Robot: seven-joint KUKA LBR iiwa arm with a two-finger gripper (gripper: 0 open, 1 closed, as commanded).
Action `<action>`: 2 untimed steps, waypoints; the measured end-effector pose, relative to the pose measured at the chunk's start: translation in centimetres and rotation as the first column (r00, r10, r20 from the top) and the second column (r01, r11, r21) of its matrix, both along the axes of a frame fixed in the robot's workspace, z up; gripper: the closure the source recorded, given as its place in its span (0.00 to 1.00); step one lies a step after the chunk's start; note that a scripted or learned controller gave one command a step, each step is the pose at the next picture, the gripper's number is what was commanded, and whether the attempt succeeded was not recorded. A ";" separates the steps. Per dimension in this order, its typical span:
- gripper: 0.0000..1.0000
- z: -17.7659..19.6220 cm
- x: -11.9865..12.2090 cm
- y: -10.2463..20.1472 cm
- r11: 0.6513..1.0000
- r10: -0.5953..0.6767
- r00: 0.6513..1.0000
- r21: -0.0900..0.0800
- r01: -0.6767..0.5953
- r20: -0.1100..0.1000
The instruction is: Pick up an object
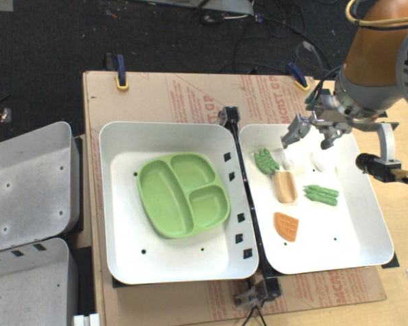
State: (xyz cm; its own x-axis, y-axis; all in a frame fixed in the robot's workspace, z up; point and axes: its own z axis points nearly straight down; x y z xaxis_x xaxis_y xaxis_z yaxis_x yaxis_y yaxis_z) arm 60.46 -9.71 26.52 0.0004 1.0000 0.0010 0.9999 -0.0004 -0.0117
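The gripper (311,132) hung over the far part of the right bin (367,209), its two fingers spread apart with nothing between them. One finger (290,134) slanted down toward the bin's divider side, the other (330,137) sat nearer the arm.

From where I stood, everything worth grabbing lay on the near side of that claw, toward the camera. Closest was the dark green leafy piece (265,161), just off the left finger and a little nearer the viewer. Just beyond it lay the tan bread-like piece (285,186), its long axis running roughly from far to near, so the fingers would have to straddle its narrow width. Beside that, toward the arm's side, the green bean pods (321,194) lay crosswise, long axis roughly left to right. The orange wedge (286,226) sat farthest, well toward the near rim.

A small white object (321,160) seemed to sit almost under the claw, though against the white floor I could not make it out clearly.

The left bin (115,202) held a green divided plate (183,194), well apart from the claw.
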 end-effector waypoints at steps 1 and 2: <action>0.00 0.7 0.2 0.0 1.000 0.002 1.000 -0.001 -0.002 0.011; 0.00 -4.1 0.9 0.5 1.000 0.003 1.000 -0.001 -0.003 0.008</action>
State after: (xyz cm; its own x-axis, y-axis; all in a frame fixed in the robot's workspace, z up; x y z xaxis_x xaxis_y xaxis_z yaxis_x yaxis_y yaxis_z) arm 61.40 -9.18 22.37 -0.0031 1.0000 0.0000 1.0000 0.0031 -0.0037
